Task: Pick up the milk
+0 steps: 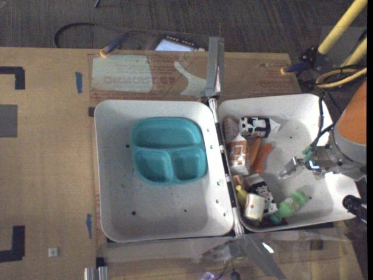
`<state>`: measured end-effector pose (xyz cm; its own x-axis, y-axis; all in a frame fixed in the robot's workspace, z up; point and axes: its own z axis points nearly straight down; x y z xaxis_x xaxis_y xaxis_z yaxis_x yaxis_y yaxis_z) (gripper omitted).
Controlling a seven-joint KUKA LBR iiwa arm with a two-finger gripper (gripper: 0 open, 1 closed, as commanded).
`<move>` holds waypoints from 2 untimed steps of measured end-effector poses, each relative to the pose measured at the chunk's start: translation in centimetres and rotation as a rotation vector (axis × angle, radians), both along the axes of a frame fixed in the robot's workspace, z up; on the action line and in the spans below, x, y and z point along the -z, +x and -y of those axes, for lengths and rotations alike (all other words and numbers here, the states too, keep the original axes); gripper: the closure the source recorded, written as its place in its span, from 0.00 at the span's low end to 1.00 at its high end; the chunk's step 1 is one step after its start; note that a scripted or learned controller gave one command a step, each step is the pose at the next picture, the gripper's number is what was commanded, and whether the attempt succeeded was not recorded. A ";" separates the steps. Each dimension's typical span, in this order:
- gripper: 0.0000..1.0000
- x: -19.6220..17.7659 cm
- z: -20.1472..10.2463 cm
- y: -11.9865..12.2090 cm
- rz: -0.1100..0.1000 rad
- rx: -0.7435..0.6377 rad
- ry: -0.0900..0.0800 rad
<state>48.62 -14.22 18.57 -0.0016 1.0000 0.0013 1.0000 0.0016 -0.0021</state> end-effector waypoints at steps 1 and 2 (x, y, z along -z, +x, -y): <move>1.00 -1.0 0.0 0.1 0.002 0.000 0.000; 1.00 -12.3 -1.5 -0.6 0.006 -0.358 -0.003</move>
<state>48.04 -12.68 30.92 -0.3521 0.9359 -0.0021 0.9359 0.3521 0.0029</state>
